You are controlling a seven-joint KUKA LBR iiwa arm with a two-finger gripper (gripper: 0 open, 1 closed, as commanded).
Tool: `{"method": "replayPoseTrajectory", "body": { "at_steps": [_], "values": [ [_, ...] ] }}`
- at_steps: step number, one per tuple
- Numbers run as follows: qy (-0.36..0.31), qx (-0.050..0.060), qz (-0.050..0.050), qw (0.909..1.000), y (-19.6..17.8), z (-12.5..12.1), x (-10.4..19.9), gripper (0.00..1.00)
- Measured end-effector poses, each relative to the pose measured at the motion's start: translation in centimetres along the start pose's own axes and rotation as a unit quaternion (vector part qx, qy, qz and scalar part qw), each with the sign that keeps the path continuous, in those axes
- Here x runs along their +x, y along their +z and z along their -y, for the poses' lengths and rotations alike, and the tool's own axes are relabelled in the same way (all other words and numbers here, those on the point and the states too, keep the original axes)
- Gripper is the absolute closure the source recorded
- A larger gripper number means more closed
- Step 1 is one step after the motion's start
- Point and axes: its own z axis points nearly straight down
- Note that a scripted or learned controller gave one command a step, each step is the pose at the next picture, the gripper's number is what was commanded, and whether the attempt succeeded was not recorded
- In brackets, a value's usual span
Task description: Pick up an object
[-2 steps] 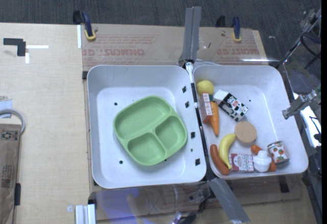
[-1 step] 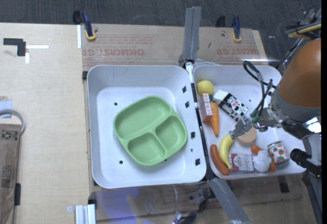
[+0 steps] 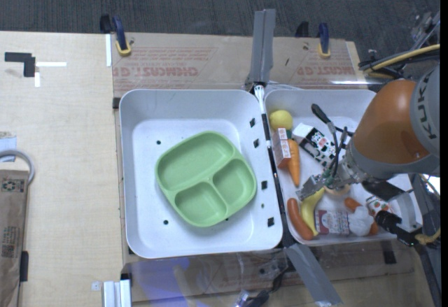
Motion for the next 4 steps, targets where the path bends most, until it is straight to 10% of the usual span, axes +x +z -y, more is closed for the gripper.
{"method": "replayPoseTrajectory", "body": {
  "at_steps": [1, 2, 4],
  "values": [
    [-0.019, -0.004, 0.003, 0.9998, -0.1, 2.0, -1.7, 0.00],
    [-0.017, -0.003, 0.002, 0.9998, -1.0, 1.9, -1.7, 1.00],
    [-0.102, 0.006, -0.002, 0.9948, -11.1, -9.2, 9.2, 1.00]
  ]
}}
